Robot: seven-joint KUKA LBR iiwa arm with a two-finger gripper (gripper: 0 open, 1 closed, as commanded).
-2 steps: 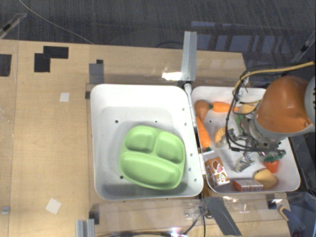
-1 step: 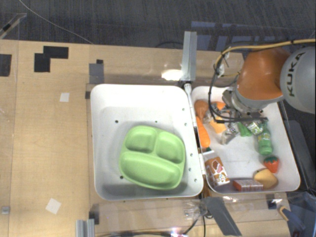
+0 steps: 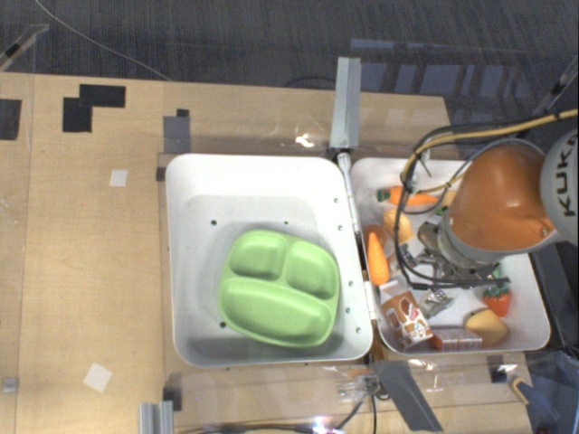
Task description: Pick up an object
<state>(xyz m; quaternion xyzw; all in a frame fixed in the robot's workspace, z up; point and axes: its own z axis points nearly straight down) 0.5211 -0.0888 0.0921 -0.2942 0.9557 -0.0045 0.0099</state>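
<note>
- Overhead, camera view: KUKA arm reaches in from the right and hangs over the right bin, its orange band covering much of the bin's middle.
- Gripper sits low beneath the wrist, amid black cabling; whether it is released or clenched on anything, can't tell — wrist hides the business end.
- Candidate objs, all in the right bin: long carrot along the bin's left wall, just left of the gripper, long axis running roughly near-to-far; brown snack packet near-left of the gripper, close by; yellowish pear-like item on the near side, to the gripper's right; small strawberry just beside it; second orange piece w/ yellow item at the far end, partly behind cables.
- Judgement: packet and carrot look like the nearest targets, both lying left of the gripper; the carrot's near-to-far axis would call for a grip across its width.
- Left bin holds a green divided tray, three compartments, well apart from the gripper.
- Writing: "KU" of the maker's name readable on the arm's grey shell at the right edge; packet's print too small to read.
</note>
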